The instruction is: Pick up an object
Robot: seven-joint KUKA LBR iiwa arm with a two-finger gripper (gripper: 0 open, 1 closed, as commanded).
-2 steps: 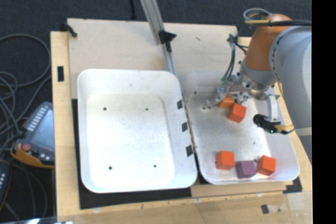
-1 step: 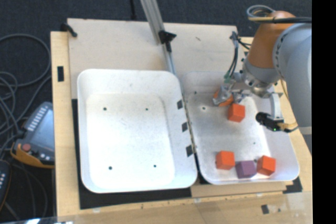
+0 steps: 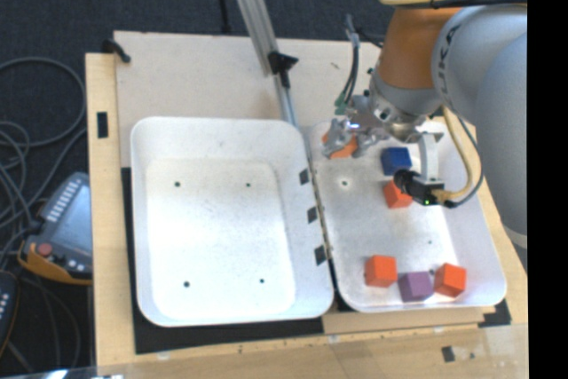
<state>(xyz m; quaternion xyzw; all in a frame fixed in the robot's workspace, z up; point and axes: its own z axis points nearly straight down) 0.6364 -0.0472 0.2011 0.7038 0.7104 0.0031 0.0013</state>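
My gripper (image 3: 343, 138) hangs low over the far left corner of the right bin (image 3: 355, 209), below the orange wrist band. A small orange piece (image 3: 341, 150) shows right at the gripper's tip; whether it is held or merely lies beneath is unclear. A blue block (image 3: 396, 160) lies just right of the gripper, and an orange block (image 3: 398, 193) sits in front of that. Along the bin's near edge lie an orange block (image 3: 380, 270), a purple block (image 3: 414, 285) and another orange block (image 3: 451, 279).
The left bin (image 3: 217, 217) stands beside the right one, their rims meeting in the middle. A slanted metal rail (image 3: 257, 22) rises behind the bins. A black cable with a green light (image 3: 429, 193) loops off the wrist over the right bin.
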